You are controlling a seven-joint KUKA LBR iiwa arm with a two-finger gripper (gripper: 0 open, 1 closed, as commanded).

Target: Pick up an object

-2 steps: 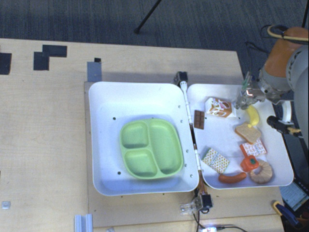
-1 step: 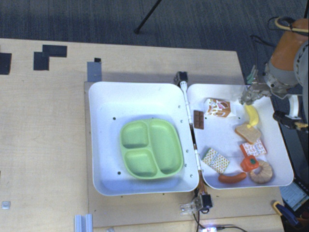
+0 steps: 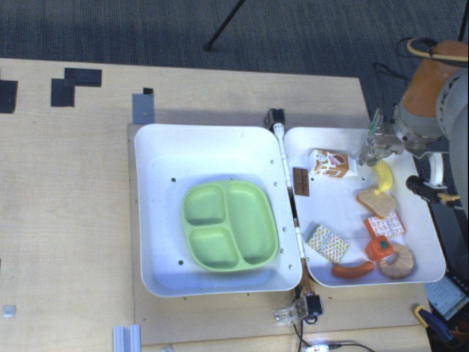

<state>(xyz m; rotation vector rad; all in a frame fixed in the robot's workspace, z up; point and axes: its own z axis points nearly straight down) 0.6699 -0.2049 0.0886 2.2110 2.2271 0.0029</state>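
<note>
while gripper hovers (finger state unclear): one banana, one green tray, two bins.

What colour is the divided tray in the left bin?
Light green. The divided tray shows clearly in the camera view, lying in the left bin.

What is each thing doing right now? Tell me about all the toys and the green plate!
green plate: flat in left bin
gripper: low over right bin, beside banana
banana: lying loose
snack packet: lying flat
bread slice: lying flat
sausage: lying by front wall
donut: lying in front corner
</note>
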